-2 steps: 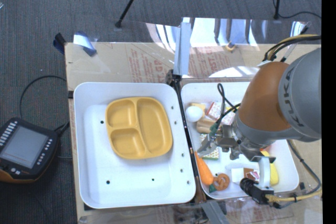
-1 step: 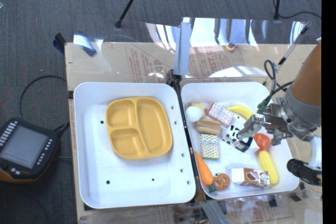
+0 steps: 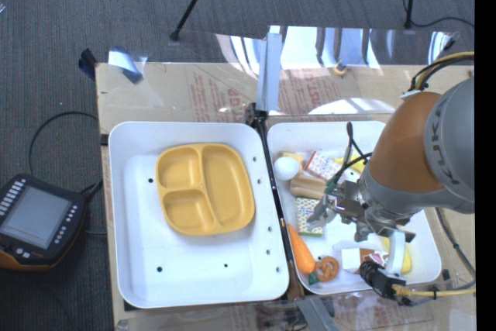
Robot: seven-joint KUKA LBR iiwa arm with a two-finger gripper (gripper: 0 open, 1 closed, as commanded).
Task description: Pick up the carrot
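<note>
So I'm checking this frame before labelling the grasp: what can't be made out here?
- Gripper: the grey-and-orange arm covers it from above; finger state unreadable.
- Orange carrot: lies along the right white bin's left wall, tip end unclear.
- Small packets beneath the arm: hidden.

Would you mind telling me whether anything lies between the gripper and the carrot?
Nothing visible does. The carrot lies along the right bin's left wall, exposed on top. The gripper is just up and to its right; only a pretzel sits beside the carrot's tip.

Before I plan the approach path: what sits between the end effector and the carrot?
In the camera view, mostly bare white bin floor separates the end effector from the carrot; a green-patterned packet lies just beside that stretch.
</note>
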